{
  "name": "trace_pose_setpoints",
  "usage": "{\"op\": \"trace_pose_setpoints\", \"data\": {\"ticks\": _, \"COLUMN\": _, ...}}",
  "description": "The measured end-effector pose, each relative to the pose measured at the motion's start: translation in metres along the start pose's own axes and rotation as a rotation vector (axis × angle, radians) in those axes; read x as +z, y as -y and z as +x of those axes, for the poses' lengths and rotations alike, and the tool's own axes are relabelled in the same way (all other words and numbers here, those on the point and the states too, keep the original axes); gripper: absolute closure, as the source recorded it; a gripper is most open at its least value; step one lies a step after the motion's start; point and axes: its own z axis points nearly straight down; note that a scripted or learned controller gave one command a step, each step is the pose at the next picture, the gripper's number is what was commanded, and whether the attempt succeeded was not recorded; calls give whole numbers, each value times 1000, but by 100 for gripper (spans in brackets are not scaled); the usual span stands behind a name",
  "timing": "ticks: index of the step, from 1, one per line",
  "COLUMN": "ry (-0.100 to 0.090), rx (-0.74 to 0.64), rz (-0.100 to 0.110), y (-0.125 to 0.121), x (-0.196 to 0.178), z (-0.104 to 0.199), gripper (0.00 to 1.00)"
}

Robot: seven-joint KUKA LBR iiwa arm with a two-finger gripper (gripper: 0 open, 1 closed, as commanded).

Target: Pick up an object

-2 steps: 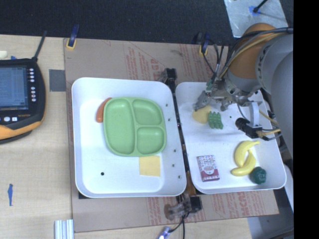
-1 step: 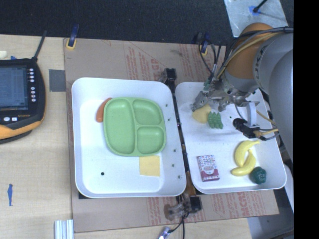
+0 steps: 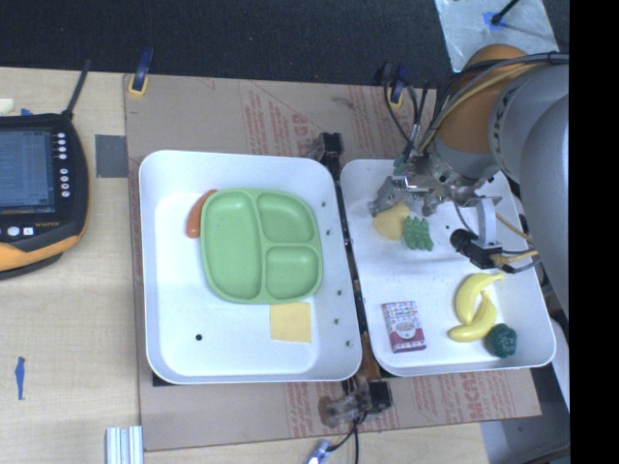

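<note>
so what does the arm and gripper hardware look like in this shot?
Grey, rounded arm with an orange band above the wrist. Yellow and black cables loop along it toward a small metallic gripper. A black fitting with cabling hangs beside the wrist.

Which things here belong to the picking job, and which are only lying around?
Job: two-finger gripper; pale yellow rounded piece and green bumpy toy beneath it; right white bin.

Lying about: green divided plate, yellow square slice, yellow banana, red packet, handheld control tablet.

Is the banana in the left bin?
No, the banana lies in the right bin, beside a dark green ball.
</note>
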Motion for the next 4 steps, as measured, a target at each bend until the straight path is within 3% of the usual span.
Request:
{"op": "trace_pose_setpoints", "data": {"ticks": 1, "ry": 0, "rx": -2, "rz": 2, "y": 0, "x": -11, "z": -1, "gripper": 100}}
{"op": "trace_pose_setpoints", "data": {"ticks": 2, "ry": 0, "rx": -2, "rz": 2, "y": 0, "x": -10, "z": -1, "gripper": 0}}
{"op": "trace_pose_setpoints", "data": {"ticks": 3, "ry": 1, "rx": 3, "rz": -2, "y": 0, "x": 0, "z": 3, "gripper": 0}}
{"op": "trace_pose_setpoints", "data": {"ticks": 4, "ry": 1, "rx": 1, "rz": -1, "y": 0, "x": -11, "z": 2, "gripper": 100}}
